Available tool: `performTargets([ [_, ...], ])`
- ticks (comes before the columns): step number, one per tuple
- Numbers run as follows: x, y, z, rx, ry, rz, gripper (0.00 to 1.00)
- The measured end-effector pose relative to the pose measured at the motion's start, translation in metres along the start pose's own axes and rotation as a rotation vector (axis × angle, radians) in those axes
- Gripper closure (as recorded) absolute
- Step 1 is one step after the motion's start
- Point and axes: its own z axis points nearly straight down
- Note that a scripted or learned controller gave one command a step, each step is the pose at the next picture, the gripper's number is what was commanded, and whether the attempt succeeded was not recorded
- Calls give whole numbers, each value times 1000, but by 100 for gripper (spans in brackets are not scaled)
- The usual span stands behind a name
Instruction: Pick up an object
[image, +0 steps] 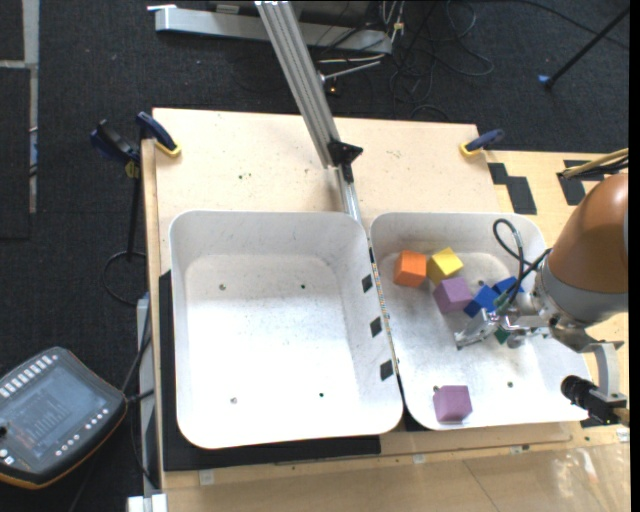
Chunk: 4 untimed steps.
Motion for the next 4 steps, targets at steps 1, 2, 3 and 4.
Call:
performTargets([
  [1, 0, 0, 53, -2, -1, 0, 0],
  [2, 0, 1, 40, -7, -2, 0, 100],
  [3, 4, 6, -3, -10, -2, -4, 100],
  [4, 10, 0, -54, -11, -3, -4, 100],
])
